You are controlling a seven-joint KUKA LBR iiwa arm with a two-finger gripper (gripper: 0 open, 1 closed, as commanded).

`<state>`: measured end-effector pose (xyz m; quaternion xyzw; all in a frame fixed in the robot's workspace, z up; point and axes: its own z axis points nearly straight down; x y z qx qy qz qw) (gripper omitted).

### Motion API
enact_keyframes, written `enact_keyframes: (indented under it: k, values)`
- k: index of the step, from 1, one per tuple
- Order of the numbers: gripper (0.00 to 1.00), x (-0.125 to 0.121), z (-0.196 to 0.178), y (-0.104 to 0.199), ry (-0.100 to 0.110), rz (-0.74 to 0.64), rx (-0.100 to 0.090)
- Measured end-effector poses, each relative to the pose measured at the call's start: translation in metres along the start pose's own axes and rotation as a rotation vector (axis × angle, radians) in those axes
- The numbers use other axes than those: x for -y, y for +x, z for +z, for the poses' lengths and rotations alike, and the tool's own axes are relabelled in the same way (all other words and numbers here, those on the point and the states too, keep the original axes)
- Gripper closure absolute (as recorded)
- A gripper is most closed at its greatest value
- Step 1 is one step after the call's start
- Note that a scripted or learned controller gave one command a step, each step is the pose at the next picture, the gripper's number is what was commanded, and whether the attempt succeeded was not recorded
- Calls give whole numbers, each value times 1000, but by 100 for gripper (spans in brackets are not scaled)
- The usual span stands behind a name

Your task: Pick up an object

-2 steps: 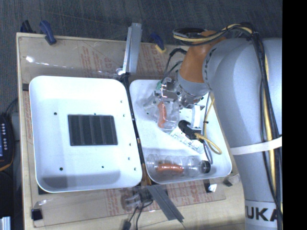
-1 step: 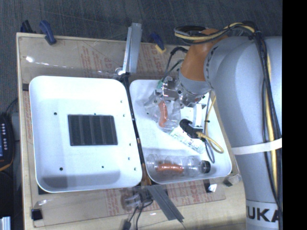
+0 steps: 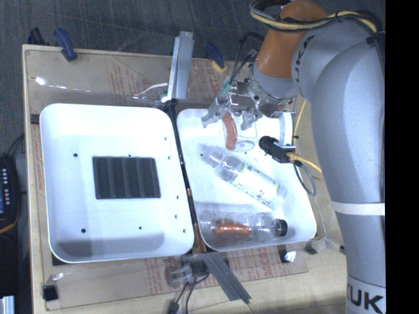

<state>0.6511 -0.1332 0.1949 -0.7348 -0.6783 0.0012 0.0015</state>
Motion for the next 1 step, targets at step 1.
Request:
enact_keyframes:
  k: [1]
  values:
    - [100, 0, -9, 1, 4, -5, 0]
